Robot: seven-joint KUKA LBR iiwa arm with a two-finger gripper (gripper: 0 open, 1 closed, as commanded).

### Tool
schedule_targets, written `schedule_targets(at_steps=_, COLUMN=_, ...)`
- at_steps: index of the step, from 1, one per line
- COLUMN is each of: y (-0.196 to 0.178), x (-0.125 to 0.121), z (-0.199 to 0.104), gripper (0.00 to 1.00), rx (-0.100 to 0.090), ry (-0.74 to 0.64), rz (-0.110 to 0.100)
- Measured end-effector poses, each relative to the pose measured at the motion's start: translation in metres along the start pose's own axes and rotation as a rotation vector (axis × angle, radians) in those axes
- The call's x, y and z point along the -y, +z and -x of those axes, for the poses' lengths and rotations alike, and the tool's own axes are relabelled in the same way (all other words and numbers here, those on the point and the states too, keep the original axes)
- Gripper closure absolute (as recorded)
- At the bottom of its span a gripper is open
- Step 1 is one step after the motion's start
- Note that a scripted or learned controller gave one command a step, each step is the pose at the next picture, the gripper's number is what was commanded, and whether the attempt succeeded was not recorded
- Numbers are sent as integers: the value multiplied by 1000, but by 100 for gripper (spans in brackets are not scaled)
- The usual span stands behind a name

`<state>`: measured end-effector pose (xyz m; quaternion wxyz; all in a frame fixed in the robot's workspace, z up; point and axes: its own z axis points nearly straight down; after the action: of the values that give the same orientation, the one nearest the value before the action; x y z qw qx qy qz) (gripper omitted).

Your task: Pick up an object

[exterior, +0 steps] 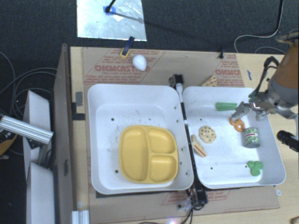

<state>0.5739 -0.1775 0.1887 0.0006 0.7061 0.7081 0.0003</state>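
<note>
The right bin (233,178) holds several small items. A green stick (225,106) lies near its back. An orange ring-shaped piece (238,124) sits beside a small green-labelled can (251,137). A speckled cookie (207,134) and a small hot dog (199,149) lie near the divider, and a green toy (254,167) sits at the front right. My gripper (251,112) hangs over the back right of this bin, just above the orange piece and the can. It is open, with nothing between its fingers.
A yellow divided plate (148,154) fills the front of the left bin (107,106). A white egg (139,62) and a blue-yellow clip (126,48) lie on the cardboard behind the bins. Cables run at the far right.
</note>
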Motion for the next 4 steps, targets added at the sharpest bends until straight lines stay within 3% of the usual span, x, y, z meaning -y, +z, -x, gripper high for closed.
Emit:
schedule_targets(at_steps=1, y=97, x=-15, z=2, gripper=0, rx=-2, ry=-1, rz=-6)
schedule_targets(at_steps=2, y=71, x=-91, z=30, gripper=0, rx=4, ry=-4, rz=11)
schedule_targets(at_steps=3, y=106, x=-52, z=15, gripper=0, rx=-1, ry=3, rz=-4)
schedule_targets(at_steps=4, y=103, x=-97, z=-39, gripper=0, rx=-1, ry=-5, rz=-2)
